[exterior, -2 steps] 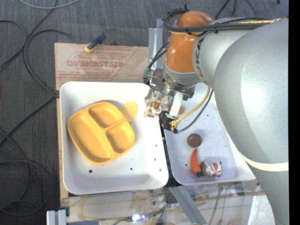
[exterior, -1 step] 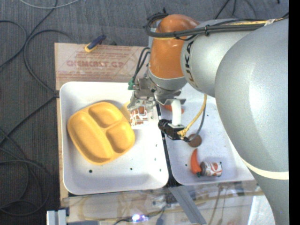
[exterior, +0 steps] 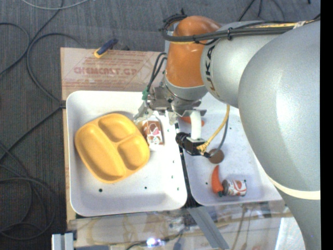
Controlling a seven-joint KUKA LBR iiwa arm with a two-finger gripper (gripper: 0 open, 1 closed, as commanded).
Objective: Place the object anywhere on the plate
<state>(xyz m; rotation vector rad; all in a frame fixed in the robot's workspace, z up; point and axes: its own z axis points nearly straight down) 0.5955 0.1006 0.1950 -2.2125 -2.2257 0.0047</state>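
A yellow plate with three compartments lies in the left white bin. My gripper hangs over that bin's right side, just past the plate's right rim. It is shut on a small packet with a brown, white and pink label, which sticks out below the fingers. The packet is tilted and sits beside the plate's rim, not over its compartments. The orange band of the arm and its grey body cover the upper right.
The right bin holds an orange carrot, a red and white can and a small brown disc. Brown cardboard with a blue and yellow tool lies behind the left bin. Cables cross the floor.
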